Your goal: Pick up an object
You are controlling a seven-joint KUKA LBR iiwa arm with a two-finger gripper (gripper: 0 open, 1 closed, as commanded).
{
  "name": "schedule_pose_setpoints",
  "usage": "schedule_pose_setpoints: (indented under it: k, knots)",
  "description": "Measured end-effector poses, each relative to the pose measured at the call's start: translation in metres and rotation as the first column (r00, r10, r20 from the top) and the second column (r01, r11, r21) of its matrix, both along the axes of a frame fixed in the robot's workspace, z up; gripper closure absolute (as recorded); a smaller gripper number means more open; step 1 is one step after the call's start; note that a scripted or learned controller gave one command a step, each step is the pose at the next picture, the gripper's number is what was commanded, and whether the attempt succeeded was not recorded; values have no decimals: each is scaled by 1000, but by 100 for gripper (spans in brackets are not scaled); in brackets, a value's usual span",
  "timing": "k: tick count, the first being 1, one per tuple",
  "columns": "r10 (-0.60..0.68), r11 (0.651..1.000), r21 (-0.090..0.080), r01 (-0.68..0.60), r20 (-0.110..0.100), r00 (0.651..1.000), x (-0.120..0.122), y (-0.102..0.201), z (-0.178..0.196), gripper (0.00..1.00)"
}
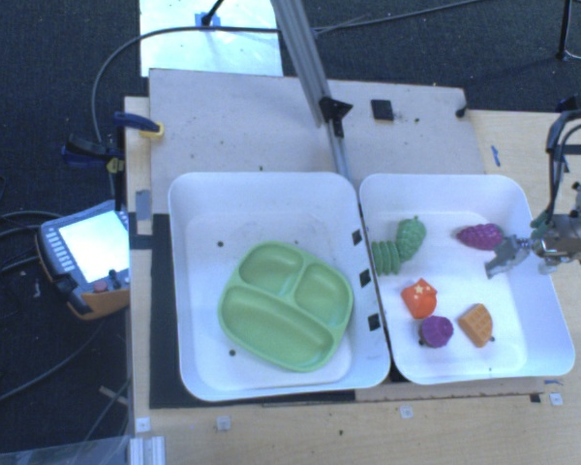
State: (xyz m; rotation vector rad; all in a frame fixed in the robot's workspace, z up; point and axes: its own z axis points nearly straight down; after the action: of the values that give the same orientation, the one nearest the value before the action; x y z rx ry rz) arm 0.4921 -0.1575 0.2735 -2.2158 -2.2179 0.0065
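Note:
The right bin (537, 356) holds several toy foods: a green caterpillar-like piece (399, 244), a magenta grape bunch (479, 235), a red-orange strawberry-like piece (419, 298), a purple round piece (436, 331) and an orange waffle-like piece (475, 325). My gripper (504, 257) reaches in from the right edge, hanging just right of and below the grape bunch. Its fingers appear open, with nothing between them.
The left bin (189, 289) holds a green divided plate (286, 304). A metal pole (305, 51) slants over the back board. A teach pendant (87, 255) lies left of the bench, among cables on the floor.

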Motion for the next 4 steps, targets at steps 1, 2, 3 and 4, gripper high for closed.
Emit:
schedule_pose_setpoints:
  k: [1, 2, 3, 4]
  knots:
    - [3, 1000, -2, -3, 10, 1000, 2, 0, 5, 0]
    - [0, 1000, -1, 0, 7, 1000, -5, -1, -39, 0]
    - [0, 1000, -1, 0, 7, 1000, -3, 3, -82, 0]
    - [0, 1000, -1, 0, 6, 1000, 6, 4, -128, 0]
